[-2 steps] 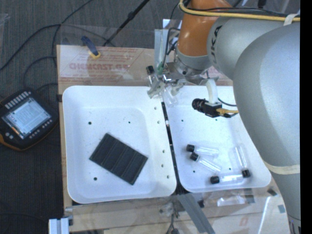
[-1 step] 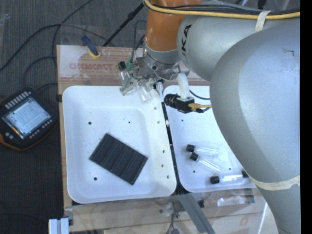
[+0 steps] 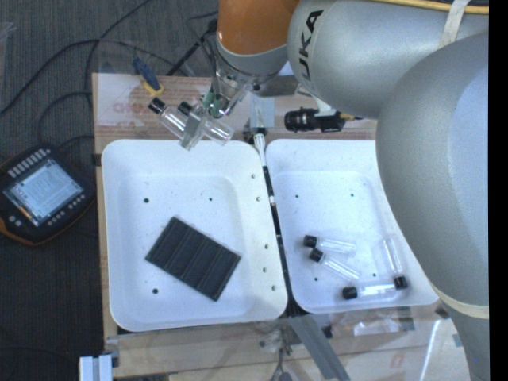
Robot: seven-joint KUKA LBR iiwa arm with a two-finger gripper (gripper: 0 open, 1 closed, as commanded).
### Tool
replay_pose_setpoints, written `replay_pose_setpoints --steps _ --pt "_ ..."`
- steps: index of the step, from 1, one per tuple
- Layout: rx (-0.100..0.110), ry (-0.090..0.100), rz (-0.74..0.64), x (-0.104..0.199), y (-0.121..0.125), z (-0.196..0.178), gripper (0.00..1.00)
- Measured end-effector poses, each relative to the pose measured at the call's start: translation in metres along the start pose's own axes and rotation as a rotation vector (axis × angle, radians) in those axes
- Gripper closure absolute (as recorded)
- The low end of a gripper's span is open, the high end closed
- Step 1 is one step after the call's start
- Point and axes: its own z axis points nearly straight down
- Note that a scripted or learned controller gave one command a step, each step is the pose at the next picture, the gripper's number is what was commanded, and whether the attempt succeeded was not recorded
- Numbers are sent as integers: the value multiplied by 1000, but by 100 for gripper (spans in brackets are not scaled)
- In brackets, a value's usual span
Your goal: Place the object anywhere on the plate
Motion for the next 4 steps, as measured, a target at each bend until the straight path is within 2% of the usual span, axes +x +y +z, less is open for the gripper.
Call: replay_pose_setpoints --steps 1,2,4 --pt "-1 0 -42 52 3 -161 100" --pt "0 -2 -239 50 45 -160 100" --pt "3 -3 -236 48 48 -175 100"
